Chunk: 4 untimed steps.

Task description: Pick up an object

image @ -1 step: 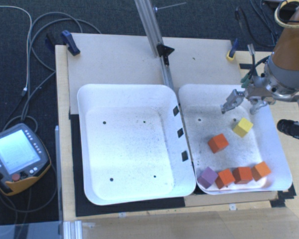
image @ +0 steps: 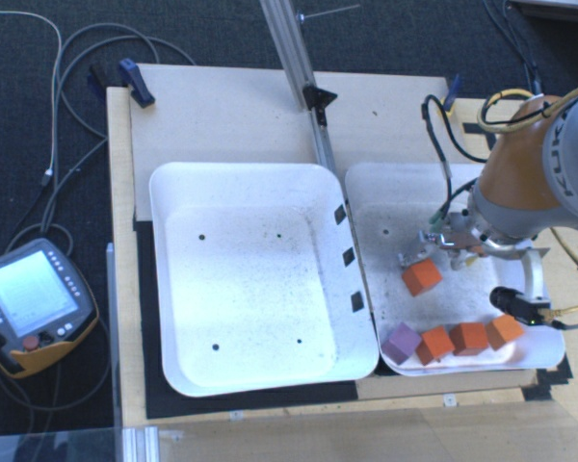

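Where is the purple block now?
The purple block lies in the right bin, at its near left corner, first in a row with three orange blocks.

Arm (image: 544,176) cut off by right edge, base out of frame; it hides far right part of right bin (image: 385,195). Gripper (image: 426,254) small and blurry, finger state unclear, contact with orange block (image: 423,277) can't be told. Handheld control screen (image: 29,306) clipped at left edge. Metal pole (image: 284,32) runs out the top
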Tool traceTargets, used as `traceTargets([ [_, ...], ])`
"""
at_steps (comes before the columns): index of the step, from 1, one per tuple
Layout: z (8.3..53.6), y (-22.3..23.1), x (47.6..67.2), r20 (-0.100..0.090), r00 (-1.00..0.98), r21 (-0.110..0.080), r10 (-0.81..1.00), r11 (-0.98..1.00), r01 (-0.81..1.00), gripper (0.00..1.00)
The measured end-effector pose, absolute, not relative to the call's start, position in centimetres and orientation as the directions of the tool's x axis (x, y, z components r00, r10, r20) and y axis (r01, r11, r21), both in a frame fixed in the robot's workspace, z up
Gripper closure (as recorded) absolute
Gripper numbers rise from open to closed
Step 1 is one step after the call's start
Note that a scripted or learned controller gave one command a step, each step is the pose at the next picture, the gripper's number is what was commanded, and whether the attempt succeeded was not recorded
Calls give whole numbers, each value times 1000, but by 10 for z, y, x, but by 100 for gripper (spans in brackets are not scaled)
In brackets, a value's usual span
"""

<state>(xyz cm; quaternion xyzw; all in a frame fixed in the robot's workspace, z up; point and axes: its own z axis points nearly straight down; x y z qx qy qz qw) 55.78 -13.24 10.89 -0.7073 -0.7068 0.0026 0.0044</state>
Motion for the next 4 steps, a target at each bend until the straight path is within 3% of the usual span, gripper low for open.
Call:
traceTargets([
  [1,99,-107,543,3,-2,-5,1000,2,1000,0],
  [2,110,-108,545,2,-1,1,1000,1,1000,100],
  [3,204,-45,574,2,-8,9,1000,8,1000,100],
  [4,199,10,521,4,-6,-6,1000,6,1000,100],
])
